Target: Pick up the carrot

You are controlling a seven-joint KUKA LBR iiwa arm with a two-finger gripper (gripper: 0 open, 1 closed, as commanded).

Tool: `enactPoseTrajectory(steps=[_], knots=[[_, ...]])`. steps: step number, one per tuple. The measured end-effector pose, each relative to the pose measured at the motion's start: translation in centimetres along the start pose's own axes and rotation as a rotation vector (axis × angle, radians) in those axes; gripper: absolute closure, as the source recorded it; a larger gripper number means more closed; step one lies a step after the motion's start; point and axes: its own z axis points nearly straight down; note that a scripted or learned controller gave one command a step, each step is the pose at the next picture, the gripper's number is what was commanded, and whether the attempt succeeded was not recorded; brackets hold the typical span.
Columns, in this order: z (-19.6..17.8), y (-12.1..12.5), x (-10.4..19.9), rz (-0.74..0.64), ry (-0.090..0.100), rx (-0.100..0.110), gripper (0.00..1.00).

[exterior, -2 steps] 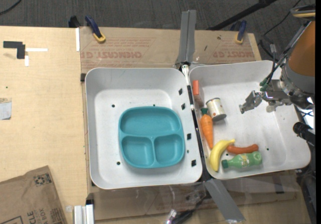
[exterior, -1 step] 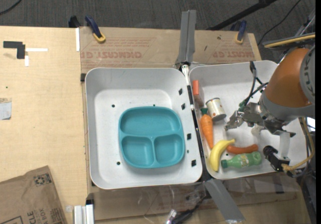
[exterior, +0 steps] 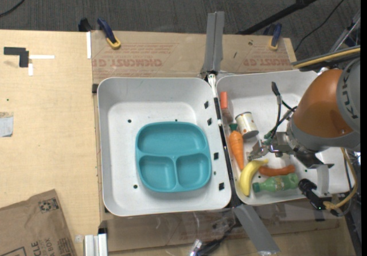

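From my remote seat: bench of pale board, two white bins side by side. Left bin holds one thing, a teal divided tray with three compartments, lying flat near the middle.

Right bin carries all the clutter, packed toward its left and front. The grey arm with orange band comes in from the right and hangs over this bin. Gripper sits low among the items, just right of the carrot; I cannot tell whether the claw is released or clenched, and I see nothing clearly between it.

Contents, big to small: banana, curved, at the front left; green bottle lying on its side along the front wall, touching the banana's end; carrot, lying lengthwise near the left wall, leafy end toward the back, tip meeting the banana; silver can tipped over just behind the carrot; red-orange pepper-like piece between gripper and bottle; small orange item against the left wall, farther back.
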Motion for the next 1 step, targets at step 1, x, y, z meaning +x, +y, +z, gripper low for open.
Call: enactPoseTrajectory(steps=[1], knots=[[-0.85, 0.02, -0.18, 0.005, -0.001, 0.002, 1.0]])
